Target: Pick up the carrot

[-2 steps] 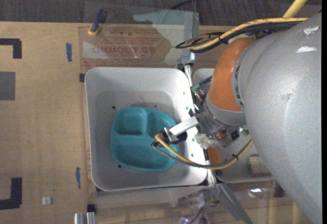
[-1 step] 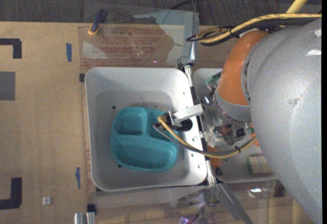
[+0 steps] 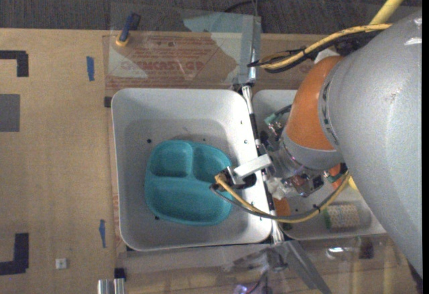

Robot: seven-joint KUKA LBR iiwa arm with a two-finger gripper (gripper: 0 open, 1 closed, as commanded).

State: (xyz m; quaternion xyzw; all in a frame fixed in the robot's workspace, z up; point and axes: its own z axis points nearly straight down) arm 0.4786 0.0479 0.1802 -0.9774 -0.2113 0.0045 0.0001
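While jaw state untellable — two white bins (image 3: 127,152), one teal tray (image 3: 184,182), one arm (image 3: 375,118).

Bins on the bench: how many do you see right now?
2. The left bin holds a teal divided plate. The right bin sits beside it, mostly covered by the arm, so its contents may be hidden.

Arm: my big grey arm (image 3: 382,118) comes in from the right side and bends down low.
Wrist: I see the orange band (image 3: 310,108) just above it, turned to the left.
Claw: my claw (image 3: 278,182) is tucked under the wrist, so I cannot make it out well.
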